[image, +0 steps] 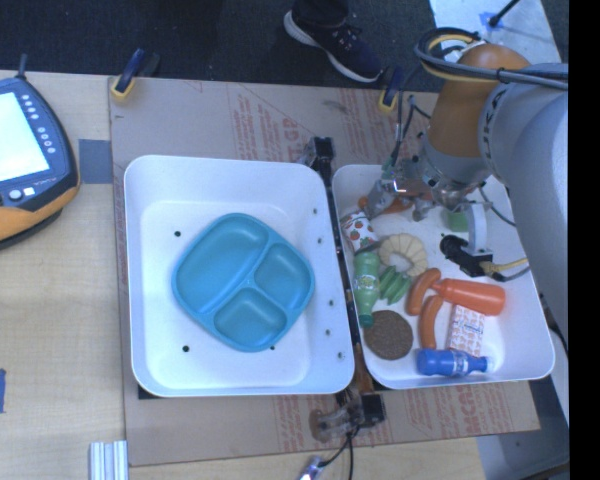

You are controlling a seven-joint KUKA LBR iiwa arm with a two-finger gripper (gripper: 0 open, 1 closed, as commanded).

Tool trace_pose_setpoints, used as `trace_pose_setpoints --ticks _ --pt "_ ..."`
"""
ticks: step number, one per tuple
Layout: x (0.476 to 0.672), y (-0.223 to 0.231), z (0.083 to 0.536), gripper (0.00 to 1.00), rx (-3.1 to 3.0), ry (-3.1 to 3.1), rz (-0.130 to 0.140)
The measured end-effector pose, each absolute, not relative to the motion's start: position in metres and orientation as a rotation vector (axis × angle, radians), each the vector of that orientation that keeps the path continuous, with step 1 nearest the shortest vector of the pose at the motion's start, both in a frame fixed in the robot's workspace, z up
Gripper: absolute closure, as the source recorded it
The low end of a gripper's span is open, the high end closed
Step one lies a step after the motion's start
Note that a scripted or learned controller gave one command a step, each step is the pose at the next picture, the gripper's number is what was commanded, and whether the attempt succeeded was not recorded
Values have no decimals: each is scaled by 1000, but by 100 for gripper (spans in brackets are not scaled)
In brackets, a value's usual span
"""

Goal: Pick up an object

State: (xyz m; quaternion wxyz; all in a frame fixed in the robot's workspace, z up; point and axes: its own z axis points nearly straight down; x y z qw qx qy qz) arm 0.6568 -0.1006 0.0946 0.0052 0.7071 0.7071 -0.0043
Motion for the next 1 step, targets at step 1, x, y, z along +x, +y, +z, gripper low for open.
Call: trace_pose_setpoints --ticks 1 --pt "657 -100 95 0 2214 2214 -14"
